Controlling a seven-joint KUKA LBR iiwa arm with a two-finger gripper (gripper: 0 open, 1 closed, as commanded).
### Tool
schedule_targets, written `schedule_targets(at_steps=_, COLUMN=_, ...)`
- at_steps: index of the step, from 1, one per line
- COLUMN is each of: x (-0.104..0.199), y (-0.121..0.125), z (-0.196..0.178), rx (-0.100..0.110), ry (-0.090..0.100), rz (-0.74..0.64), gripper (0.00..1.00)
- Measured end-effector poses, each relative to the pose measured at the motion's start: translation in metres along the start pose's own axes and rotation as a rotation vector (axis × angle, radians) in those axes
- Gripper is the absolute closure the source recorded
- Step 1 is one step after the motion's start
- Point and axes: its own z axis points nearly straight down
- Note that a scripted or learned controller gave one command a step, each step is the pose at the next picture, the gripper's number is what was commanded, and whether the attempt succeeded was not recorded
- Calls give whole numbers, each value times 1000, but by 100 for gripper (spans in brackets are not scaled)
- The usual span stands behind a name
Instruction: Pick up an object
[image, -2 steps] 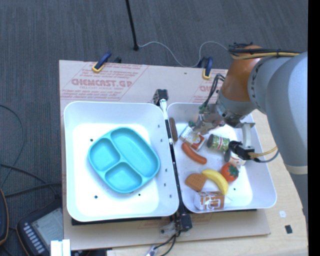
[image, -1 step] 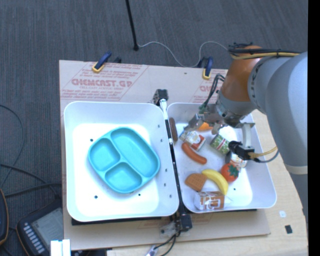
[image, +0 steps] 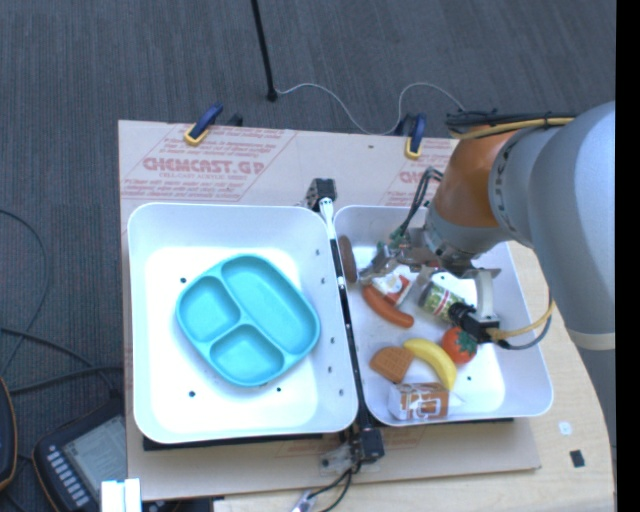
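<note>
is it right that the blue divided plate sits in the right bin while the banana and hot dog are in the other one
Not quite. The camera view shows the blue divided plate in the left bin; the banana and hot dog lie in the right bin.

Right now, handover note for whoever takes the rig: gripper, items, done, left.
Gripper: low over the back of the right bin, above the toy food; finger state can't be read from this view, and nothing is seen between them.
Items in the right bin: sausage, small jar, tomato, banana, brown pastry piece, packaged loaf.
Left bin: blue divided plate, nothing on it.
Done: arm is positioned over the pile.
Left: a confirmed grasp and lift; no object is visibly picked yet.
</note>
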Motion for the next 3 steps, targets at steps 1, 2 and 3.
schedule_targets(at_steps=1, x=-1, y=2, z=-13, rx=-4, ry=-2, rz=-1, gripper=100)
schedule_targets(at_steps=2, x=-1, y=2, z=-12, rx=-2, ry=-1, rz=-1, gripper=0)
schedule_targets(at_steps=3, x=-24, y=17, z=0, rx=10, ry=9, rz=-5, gripper=0)
